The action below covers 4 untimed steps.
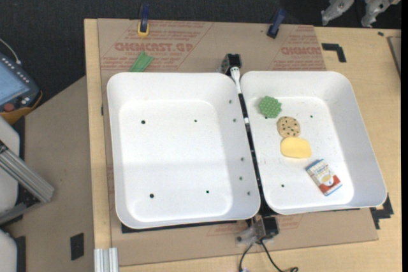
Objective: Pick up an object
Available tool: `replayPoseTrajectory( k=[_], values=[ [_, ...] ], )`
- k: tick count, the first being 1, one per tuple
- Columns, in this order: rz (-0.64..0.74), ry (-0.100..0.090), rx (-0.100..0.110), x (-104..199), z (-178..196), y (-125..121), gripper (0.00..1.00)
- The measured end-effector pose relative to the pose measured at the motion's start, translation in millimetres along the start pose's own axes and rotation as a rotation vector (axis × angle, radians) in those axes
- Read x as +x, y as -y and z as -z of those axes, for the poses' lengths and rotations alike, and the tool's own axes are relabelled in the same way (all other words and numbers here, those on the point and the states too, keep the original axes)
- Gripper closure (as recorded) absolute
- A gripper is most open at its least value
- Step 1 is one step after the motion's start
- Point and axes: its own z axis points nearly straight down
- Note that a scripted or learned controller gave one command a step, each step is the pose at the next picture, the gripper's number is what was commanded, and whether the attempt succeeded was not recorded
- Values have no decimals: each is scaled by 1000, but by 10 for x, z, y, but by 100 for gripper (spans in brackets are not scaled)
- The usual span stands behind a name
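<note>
Nearest us, a small carton [324, 176] is lying just below the yellow lump [296, 148] in the right bin [357, 105], a cookie [288, 126] sitting just above it. The gripper [354, 4] is hanging well beyond that lump; we cannot tell its state.

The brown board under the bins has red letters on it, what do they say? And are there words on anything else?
"CHEMCAST G.P": red print on the brown board, above the left bin.
Red print on the board above the right bin: looks like the same word, too blurred to read for sure.
Small box in the right bin: has printing, too small to read.
</note>
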Motion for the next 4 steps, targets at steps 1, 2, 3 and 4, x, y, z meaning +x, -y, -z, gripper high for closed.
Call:
replayPoseTrajectory(
  k=[1, 2, 3, 4],
  values=[
    [-15, -4, 22, -123, 219, 822, 0],
    [6, -10, 32, 1756, -684, 1133, 0],
    [-11, -3, 20, 1644, -532, 1104, 100],
    [-12, -3, 29, 1689, -936, 1199, 100]
  ],
)
